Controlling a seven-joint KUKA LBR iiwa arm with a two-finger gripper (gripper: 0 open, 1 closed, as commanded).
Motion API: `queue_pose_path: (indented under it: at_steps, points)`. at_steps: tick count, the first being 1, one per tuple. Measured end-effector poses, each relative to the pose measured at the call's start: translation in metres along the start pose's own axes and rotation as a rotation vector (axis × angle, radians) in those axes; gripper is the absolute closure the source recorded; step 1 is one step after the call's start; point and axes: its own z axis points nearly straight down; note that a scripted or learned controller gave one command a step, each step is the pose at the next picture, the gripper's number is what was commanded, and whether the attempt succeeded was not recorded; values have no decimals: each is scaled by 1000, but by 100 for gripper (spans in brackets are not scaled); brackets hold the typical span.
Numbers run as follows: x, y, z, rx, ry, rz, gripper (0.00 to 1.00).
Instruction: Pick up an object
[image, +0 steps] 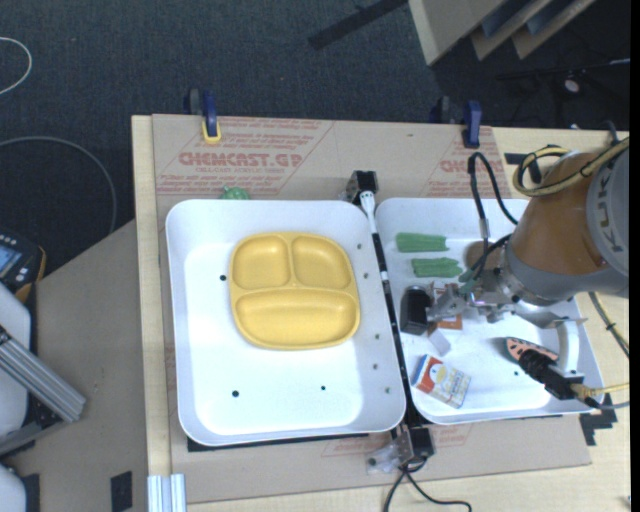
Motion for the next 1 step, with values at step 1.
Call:
queue_pose_path:
  at_steps: [1]
  points:
    - [-3,4,-18,-10,-5,-3,100]
